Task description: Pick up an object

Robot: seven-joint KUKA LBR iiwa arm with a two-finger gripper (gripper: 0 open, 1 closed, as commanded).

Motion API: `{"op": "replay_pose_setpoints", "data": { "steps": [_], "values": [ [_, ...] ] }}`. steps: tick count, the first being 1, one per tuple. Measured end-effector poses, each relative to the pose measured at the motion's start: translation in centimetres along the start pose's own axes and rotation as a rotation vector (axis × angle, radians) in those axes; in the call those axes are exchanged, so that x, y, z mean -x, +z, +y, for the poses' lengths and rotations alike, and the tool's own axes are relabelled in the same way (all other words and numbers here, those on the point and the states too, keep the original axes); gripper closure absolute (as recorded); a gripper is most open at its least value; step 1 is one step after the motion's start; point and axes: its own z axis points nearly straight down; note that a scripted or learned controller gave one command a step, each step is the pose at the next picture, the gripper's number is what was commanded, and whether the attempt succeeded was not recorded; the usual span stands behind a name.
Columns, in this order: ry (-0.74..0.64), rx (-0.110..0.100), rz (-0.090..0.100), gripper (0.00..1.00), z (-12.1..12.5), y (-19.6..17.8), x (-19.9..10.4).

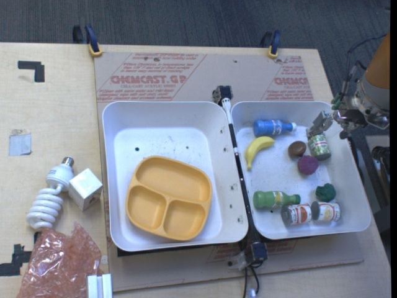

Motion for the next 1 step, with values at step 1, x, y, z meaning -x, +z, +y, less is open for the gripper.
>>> {"op": "replay_pose_setpoints", "data": {
  "steps": [1],
  "values": [
    [-0.002, -0.001, 0.005, 0.0, -3.54, 10.38, 0.99]
  ]
}}
